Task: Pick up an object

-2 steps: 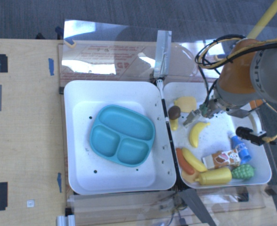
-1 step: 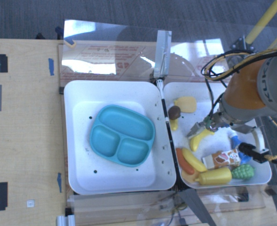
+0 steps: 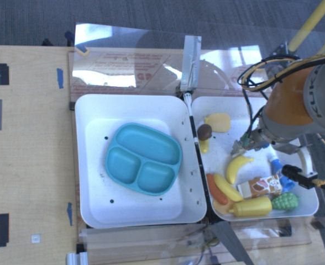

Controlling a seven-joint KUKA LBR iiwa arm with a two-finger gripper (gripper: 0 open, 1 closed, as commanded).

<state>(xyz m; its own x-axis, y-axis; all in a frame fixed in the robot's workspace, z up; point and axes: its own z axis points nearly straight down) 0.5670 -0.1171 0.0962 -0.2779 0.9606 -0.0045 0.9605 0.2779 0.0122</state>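
**Closing in on the banana**

The toy banana (image 3: 237, 167) lies mid right bin (image 3: 312, 206). My gripper (image 3: 244, 144) hangs just above its upper tip; whether it's spread, I cannot tell. I judge approach; next, descend and pinch.

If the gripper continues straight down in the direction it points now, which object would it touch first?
Most likely the banana. The gripper hangs over the right bin, pointing down and slightly left, and the banana's upper end lies just below its tip. Depth is hard to judge from this slanted view.
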